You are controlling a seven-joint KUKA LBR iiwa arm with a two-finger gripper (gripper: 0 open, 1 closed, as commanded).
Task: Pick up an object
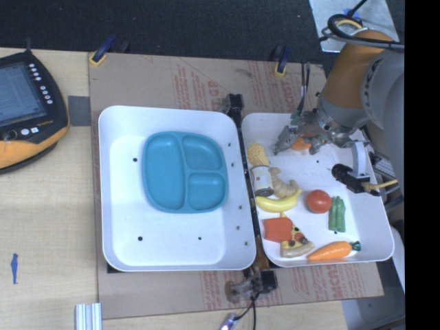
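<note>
Near rim of right white bin (385, 253): orange plastic carrot (331, 251), pizza slice toy (295, 245). Mid-bin: red tomato (317, 201), yellow banana (278, 202). Far end: end effector (297, 140) over small orange object (300, 144), grip state indiscernible.

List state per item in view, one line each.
tool: low over right bin's far end, by a small orange piece; fingers' state unclear
blue tray: flat in left bin
can: lying on its side
banana: lying flat beside can
tomato: resting free
carrot: lying at near edge
pizza slice: flat
</note>
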